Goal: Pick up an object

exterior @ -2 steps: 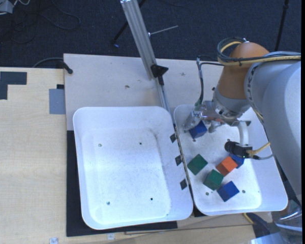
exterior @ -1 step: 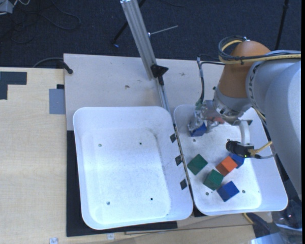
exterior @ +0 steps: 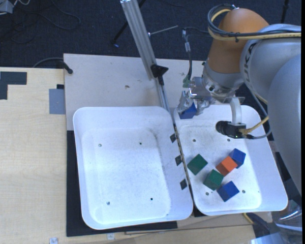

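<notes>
My gripper (exterior: 189,105) hangs over the far left corner of the right bin (exterior: 254,121), under the orange band of the arm. A blue block (exterior: 188,110) sits between its fingers, lifted off the bin floor. On the floor of the right bin lie two green blocks (exterior: 196,163) (exterior: 213,179), an orange block (exterior: 226,165) and two more blue blocks (exterior: 238,156) (exterior: 227,190), bunched toward the near side.
The left bin (exterior: 91,136) stands beside the right one, with black clips along the shared rim. A slanted aluminium rail (exterior: 142,44) rises just behind the gripper. The grey arm covers the right bin's far right side.
</notes>
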{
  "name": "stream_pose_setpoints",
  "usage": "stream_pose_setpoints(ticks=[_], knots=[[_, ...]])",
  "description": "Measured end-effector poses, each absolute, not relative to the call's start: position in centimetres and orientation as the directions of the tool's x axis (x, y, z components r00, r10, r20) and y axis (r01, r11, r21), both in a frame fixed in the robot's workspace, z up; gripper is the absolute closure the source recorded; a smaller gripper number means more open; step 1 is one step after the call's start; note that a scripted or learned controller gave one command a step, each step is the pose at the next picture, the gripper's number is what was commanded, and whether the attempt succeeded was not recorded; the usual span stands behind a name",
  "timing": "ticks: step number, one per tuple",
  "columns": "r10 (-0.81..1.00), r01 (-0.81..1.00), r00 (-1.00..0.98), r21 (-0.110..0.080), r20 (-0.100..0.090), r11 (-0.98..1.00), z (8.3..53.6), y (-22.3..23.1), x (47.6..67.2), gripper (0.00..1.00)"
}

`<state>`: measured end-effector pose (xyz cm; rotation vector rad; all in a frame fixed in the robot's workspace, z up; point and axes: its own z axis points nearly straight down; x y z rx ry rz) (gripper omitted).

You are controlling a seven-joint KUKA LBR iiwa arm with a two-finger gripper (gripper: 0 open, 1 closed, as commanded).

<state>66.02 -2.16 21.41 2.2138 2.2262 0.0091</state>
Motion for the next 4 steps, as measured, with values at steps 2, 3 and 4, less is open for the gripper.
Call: stream_pose_setpoints(ticks=[2,3,4], knots=[[1.000,1.000,0.004,-0.008,-0.002,-0.004,18.9,-7.2,61.2,1.00],[1.000,1.000,-0.005,0.006,0.002,0.005,27.6,-1.3,63.4,1.00],[1.000,1.000,-0.006,-0.012,0.003,0.006,20.6,6.1,61.3,1.00]])
